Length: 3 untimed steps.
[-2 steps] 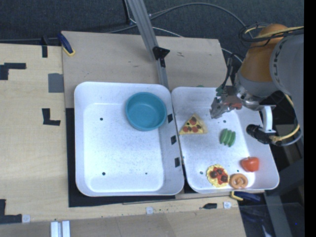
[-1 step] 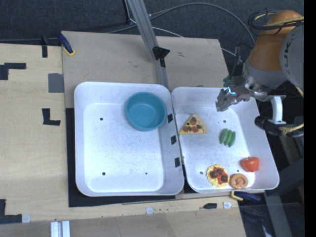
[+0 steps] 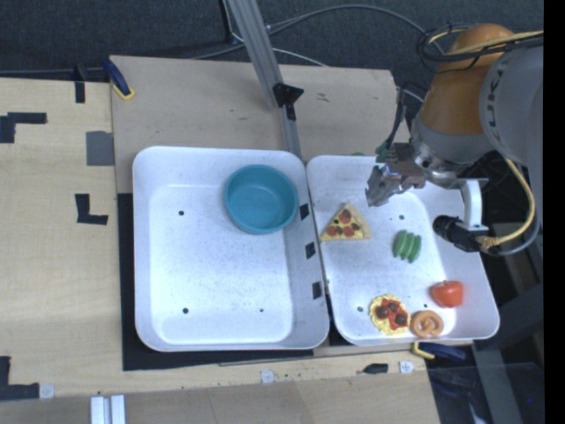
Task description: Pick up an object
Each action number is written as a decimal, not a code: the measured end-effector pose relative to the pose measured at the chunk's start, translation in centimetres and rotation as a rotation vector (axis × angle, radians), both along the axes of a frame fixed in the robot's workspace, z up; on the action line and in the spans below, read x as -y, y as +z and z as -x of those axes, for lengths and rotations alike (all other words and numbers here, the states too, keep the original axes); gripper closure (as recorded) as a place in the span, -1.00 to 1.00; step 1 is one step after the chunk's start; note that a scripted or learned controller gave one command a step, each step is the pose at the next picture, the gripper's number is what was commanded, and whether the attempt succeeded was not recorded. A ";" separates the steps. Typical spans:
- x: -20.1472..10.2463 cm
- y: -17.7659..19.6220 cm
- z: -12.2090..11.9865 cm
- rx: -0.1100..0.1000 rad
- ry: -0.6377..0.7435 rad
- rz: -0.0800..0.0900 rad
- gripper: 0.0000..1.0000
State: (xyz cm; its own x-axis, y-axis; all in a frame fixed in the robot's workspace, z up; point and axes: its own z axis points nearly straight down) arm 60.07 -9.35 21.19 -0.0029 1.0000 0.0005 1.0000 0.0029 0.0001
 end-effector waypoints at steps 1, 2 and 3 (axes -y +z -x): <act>-5.1 1.3 1.9 0.000 0.002 -0.001 1.00; -9.5 0.5 3.4 -0.001 0.001 0.000 1.00; -14.6 1.7 4.3 0.000 0.001 -0.001 1.00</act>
